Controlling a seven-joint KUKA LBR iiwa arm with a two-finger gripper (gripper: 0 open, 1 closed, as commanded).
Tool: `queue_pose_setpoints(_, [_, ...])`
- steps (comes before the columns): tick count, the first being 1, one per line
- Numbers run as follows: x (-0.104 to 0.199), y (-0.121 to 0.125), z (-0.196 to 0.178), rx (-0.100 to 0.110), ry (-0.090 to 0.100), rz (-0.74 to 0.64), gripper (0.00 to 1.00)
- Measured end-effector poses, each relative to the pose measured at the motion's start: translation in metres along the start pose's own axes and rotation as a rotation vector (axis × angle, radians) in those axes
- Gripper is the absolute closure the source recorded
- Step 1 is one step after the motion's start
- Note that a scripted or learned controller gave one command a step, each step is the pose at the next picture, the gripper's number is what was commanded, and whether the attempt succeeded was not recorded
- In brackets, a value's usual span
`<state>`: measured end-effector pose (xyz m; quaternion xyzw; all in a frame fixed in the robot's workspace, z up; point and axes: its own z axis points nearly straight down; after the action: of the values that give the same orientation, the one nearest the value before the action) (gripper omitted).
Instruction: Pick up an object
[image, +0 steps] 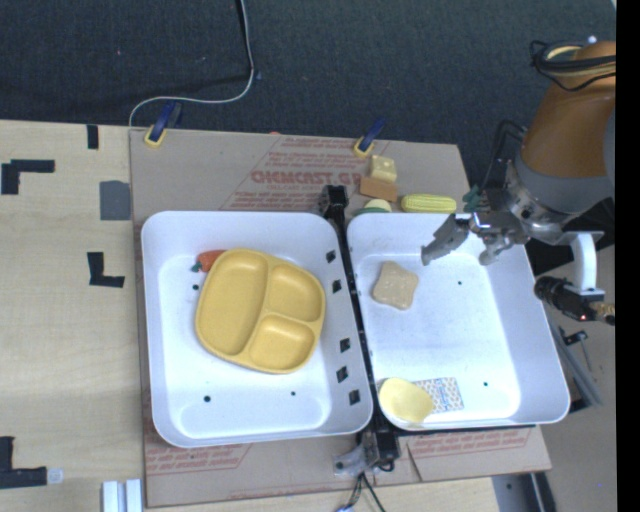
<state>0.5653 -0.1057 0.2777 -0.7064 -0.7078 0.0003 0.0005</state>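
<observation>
From my remote station I see the gripper (466, 243) hovering over the far right part of the right bin (500, 340), its two fingers spread apart with nothing between them. A beige sponge-like block (395, 286) lies in that bin just left of the gripper (not touching it), and a pale yellow round lid (405, 400) rests at the near edge beside a small patterned card (442, 392). The left bin (170, 330) holds a yellow divided plate (260, 310).
</observation>
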Motion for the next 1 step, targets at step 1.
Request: queue_pose_setpoints(1, [0.0078,0.0519,0.1633,0.006,0.000,-0.002,0.00])
